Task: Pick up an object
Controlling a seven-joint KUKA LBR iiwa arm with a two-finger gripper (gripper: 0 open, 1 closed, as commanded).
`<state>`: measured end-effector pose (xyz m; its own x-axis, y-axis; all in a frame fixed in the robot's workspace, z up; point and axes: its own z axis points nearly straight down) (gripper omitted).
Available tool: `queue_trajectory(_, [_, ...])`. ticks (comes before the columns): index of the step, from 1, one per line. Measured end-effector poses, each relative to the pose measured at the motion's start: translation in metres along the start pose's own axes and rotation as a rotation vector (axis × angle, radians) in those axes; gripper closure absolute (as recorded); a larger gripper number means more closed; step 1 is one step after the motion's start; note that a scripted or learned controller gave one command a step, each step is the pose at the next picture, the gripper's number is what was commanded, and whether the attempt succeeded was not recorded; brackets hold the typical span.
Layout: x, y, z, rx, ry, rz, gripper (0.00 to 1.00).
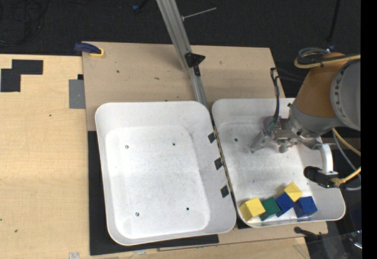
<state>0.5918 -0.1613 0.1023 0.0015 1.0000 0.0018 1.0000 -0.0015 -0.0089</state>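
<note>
Camera view, hand [263, 139] above right bin [247, 128], blocks [280, 203] near its front corner

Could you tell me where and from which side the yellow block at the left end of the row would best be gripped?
Probably from above, the hand closing across the yellow block on its near and far faces. Its right side touches the green block, and the right bin rim crowds its near-left corner.

Even overhead light, soft shadows, mild glare on the white bins [153, 112], slightly grainy.
</note>
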Motion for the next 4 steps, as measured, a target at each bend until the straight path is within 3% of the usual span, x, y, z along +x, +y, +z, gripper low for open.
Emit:
queue_trajectory(1, [-0.001,0.001,-0.013,-0.004,0.000,0.005,1.00])
queue_trajectory(2, [0.005,-0.006,-0.068,-0.011,-0.002,-0.003,1.00])
queue_trajectory(4, [0.013,0.006,-0.182,-0.013,-0.003,-0.003,1.00])
